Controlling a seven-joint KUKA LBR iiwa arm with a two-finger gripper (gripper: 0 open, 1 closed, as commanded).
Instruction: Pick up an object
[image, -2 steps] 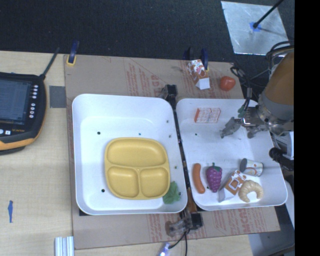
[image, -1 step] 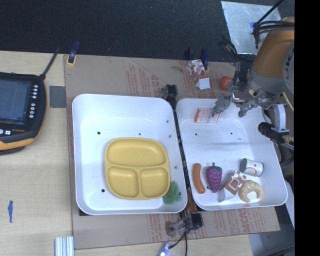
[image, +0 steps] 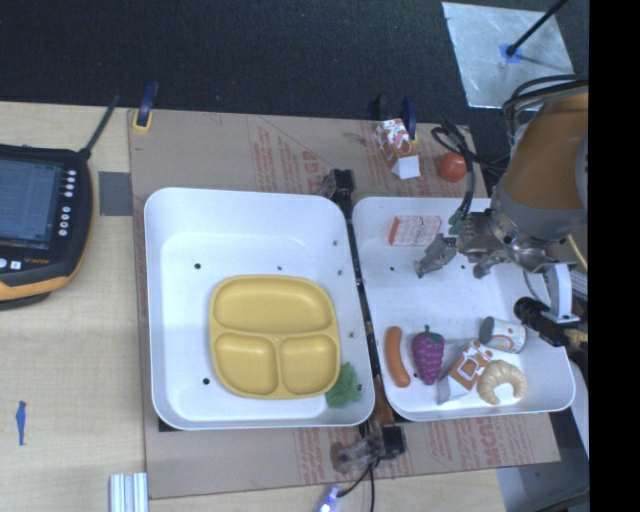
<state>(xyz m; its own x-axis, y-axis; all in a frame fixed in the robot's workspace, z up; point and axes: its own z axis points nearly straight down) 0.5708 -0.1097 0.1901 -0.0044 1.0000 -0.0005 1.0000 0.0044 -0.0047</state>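
Note:
My gripper (image: 460, 262) hangs over the upper middle of the right bin (image: 560, 400), its two fingers spread open with nothing between them. Just up and left of it lies a white and orange packet (image: 413, 230). Along the bin's front lie an orange sausage (image: 397, 356), a purple grape bunch (image: 428, 354), an orange and white carton (image: 468, 368), a croissant (image: 501, 380) and a small white cup (image: 503, 335). None of these touches the gripper.
The left bin (image: 180, 230) holds a yellow divided plate (image: 273, 335) with a green broccoli piece (image: 345, 387) at its front right corner. Behind the bins sit a small carton (image: 397, 146) and a red ball (image: 452, 167). A tablet (image: 35, 220) lies far left.

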